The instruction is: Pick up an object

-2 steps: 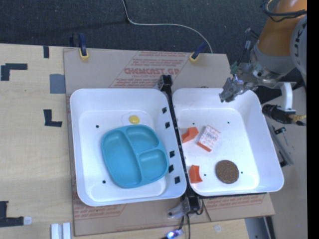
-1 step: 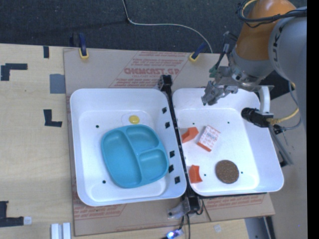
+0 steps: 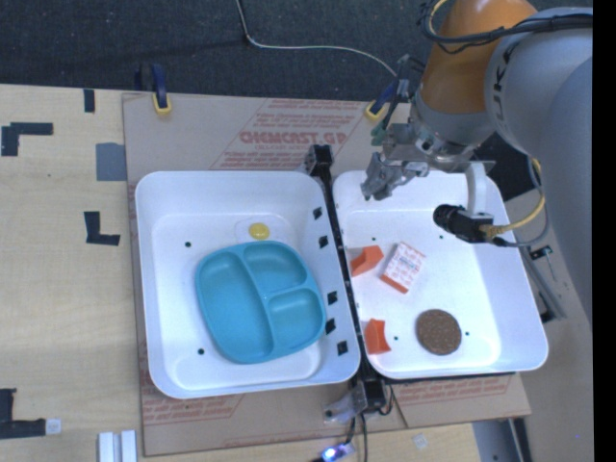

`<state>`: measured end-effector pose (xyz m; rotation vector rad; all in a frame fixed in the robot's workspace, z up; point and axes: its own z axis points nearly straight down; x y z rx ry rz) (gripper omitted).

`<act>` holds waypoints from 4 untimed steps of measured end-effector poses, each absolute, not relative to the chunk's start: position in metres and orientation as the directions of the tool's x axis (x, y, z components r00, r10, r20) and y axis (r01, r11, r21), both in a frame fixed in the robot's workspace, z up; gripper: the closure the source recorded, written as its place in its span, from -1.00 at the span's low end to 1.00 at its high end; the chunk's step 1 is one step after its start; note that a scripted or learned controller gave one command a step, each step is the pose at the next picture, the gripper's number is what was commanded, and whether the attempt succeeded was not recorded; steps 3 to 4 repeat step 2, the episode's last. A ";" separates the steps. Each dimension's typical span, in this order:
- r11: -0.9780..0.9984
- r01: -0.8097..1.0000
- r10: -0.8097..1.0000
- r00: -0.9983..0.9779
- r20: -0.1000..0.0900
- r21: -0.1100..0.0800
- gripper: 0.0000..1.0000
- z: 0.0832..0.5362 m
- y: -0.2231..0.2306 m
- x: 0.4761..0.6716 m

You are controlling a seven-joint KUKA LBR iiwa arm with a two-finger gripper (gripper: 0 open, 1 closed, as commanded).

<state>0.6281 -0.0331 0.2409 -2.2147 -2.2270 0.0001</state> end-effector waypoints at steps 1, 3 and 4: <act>0.006 1.000 1.000 -0.006 0.001 -0.003 1.00 0.236 0.023 0.618; 0.006 1.000 1.000 -0.006 0.000 -0.003 1.00 0.222 0.072 0.624; 0.006 1.000 1.000 -0.006 0.000 -0.003 1.00 0.222 0.072 0.624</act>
